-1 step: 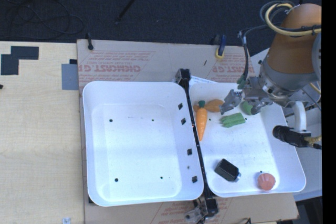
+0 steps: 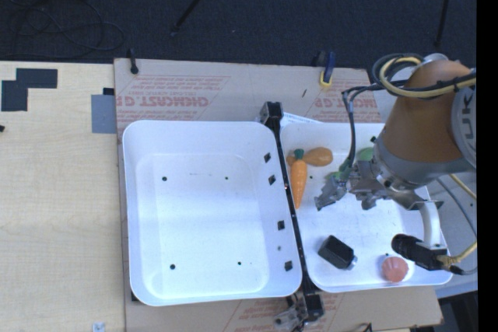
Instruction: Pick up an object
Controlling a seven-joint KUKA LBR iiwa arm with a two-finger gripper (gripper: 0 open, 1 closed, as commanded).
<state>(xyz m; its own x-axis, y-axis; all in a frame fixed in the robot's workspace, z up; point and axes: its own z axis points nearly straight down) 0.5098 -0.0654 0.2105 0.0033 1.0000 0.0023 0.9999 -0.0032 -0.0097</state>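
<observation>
My gripper [image 2: 330, 193] hangs over the middle of the right bin [image 2: 366, 282], on the grey arm that reaches in from the right. An orange toy carrot [image 2: 297, 179] lies just to its left, along the bin's left wall. A rounded orange-yellow item [image 2: 318, 157] sits behind the carrot near the bin's back. A black block [image 2: 337, 252] lies in front of the gripper, apart from it. A pink ball [image 2: 394, 268] rests near the front right corner. A small green thing [image 2: 364, 155] peeks out by the wrist, mostly hidden.
The left bin [image 2: 144, 167] stands beside the right one, with a black divider rail [image 2: 284, 190] between them. Both rest on a cardboard sheet [image 2: 194, 93] on the wooden bench. A blue and yellow clamp [image 2: 326, 68] holds the cardboard's back edge.
</observation>
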